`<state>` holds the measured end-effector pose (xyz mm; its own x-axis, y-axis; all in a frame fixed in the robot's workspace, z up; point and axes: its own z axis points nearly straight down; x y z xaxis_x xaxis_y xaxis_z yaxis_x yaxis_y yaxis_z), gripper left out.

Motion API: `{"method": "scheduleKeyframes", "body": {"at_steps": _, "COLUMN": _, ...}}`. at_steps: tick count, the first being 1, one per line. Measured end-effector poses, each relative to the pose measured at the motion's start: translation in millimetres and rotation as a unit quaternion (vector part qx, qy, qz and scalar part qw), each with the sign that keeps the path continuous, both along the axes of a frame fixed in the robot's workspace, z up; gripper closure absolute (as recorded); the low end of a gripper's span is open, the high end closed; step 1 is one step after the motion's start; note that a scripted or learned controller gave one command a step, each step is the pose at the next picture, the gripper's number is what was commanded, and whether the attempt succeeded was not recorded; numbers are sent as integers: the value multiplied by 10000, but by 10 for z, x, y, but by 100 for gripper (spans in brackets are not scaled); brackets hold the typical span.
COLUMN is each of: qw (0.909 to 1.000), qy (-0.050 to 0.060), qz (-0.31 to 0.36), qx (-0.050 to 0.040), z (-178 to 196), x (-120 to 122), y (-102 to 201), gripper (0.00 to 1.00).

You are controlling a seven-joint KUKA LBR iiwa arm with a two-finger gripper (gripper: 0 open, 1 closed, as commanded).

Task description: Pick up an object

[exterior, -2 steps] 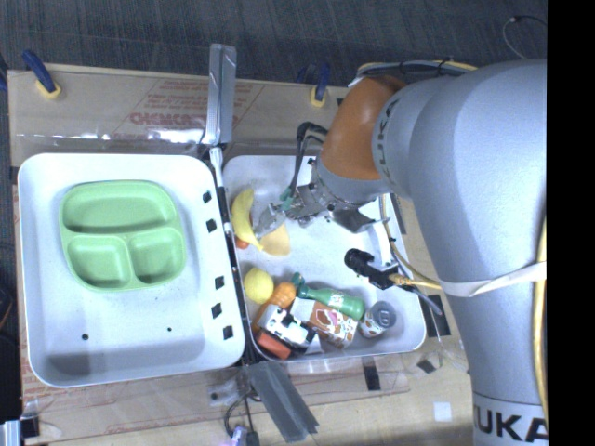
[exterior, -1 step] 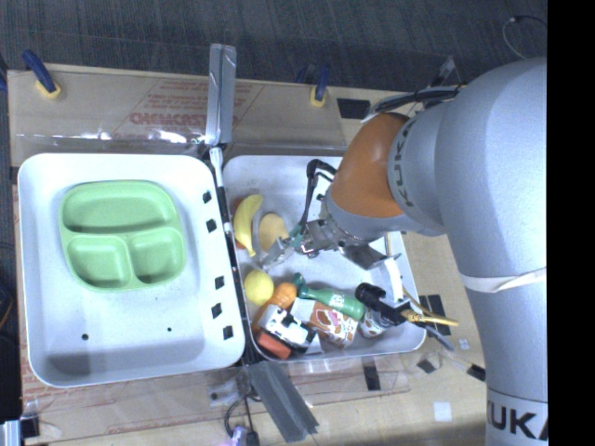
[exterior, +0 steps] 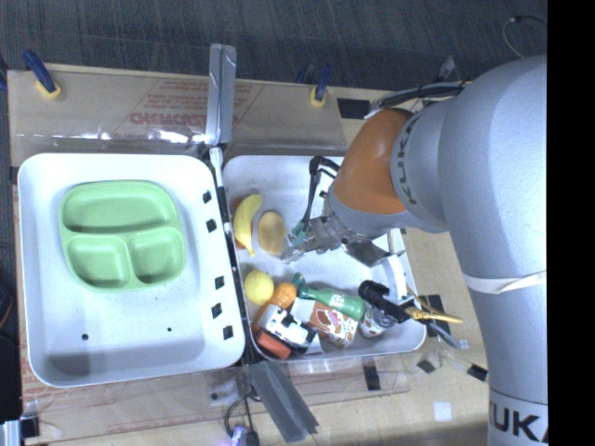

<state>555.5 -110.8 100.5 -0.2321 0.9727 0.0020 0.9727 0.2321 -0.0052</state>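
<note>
Grey arm bent down into right bin, claw beside potato; grip state unclear.

Large black letters "KUKA" stand on the grey arm, once running beside the orange band and once, partly cut off, at the lower right corner. Red print on the cardboard sheet behind the bins is too faint to read.

Fixed above the worktop, looking down at a slant on both white bins, arm entering from right.
</note>
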Motion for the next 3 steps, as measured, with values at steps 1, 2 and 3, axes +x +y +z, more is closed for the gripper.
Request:
{"method": "scheduleKeyframes", "body": {"at_steps": 1, "qw": 10000, "qy": 0, "qz": 1, "qx": -1, "z": 0, "x": 0, "y": 1, "gripper": 0}}
{"method": "scheduleKeyframes", "body": {"at_steps": 2, "qw": 10000, "qy": -18, "qz": 75, "qx": -5, "z": -88, "x": 1013, "y": -114, "gripper": 0}}
{"method": "scheduleKeyframes", "body": {"at_steps": 3, "qw": 9987, "qy": -14, "qz": 511, "qx": 1, "z": -88, "x": 438, "y": -70, "gripper": 0}}
